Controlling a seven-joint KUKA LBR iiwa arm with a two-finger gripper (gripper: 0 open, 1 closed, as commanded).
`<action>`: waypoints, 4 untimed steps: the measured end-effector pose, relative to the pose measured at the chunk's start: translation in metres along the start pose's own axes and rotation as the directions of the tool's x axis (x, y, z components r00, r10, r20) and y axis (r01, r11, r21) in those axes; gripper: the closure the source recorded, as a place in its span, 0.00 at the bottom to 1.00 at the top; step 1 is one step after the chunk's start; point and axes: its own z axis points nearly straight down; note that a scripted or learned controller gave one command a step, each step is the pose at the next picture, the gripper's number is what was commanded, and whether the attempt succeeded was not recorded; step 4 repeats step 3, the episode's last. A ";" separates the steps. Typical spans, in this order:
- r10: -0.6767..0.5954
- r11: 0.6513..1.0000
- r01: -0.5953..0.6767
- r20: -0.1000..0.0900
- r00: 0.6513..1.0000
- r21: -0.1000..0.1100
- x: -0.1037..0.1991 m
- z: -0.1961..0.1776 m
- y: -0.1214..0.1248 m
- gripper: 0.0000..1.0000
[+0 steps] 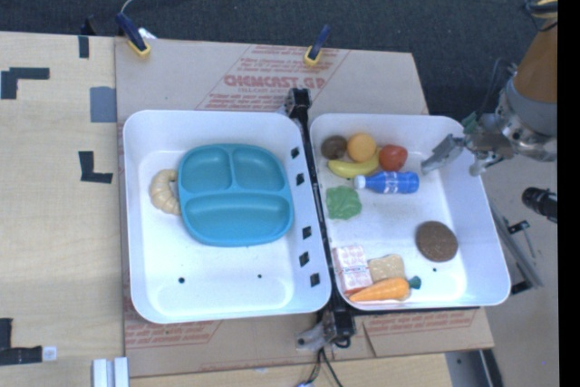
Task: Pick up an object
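Nearest candidate is the blue bottle (391, 184), lying on its side in the right bin (471, 222), upper middle, white cap end pointing left toward the banana (352, 167). Looks like a small plastic toy bottle: probably light, rigid, smooth, so likely to roll or squirt out of a pinch. Best bet is to grip across the body at mid-length, fingers square to its long axis, not on the cap.

Just above it sits a tight cluster: brown ball (334, 146), orange (362, 146), tomato (392, 158), the banana under them. The tomato is close to the bottle, so finger clearance on that side is thin.

Green leafy piece (343, 202) sits just left and below the bottle. Brown disc (437, 241) stands alone lower right: flat, hard to get fingers under. Carrot (381, 290), cracker (387, 267) and a wrapped packet (351, 264) crowd the near edge.

Gripper (446, 153) hangs at the right bin's upper-right edge, fingers spread apart, nothing between them. Well clear of the bottle, not in contact with anything.

Left bin (217, 290) has a blue divided plate (236, 194) and a beige pastry-like item (164, 191) beside it.
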 end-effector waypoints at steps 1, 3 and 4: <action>-0.002 1.000 0.002 0.001 1.000 -0.004 0.040 0.130 0.083 0.00; -0.002 1.000 0.002 0.000 1.000 -0.002 0.113 0.034 0.080 1.00; -0.002 1.000 0.002 0.000 1.000 -0.002 0.113 0.034 0.080 1.00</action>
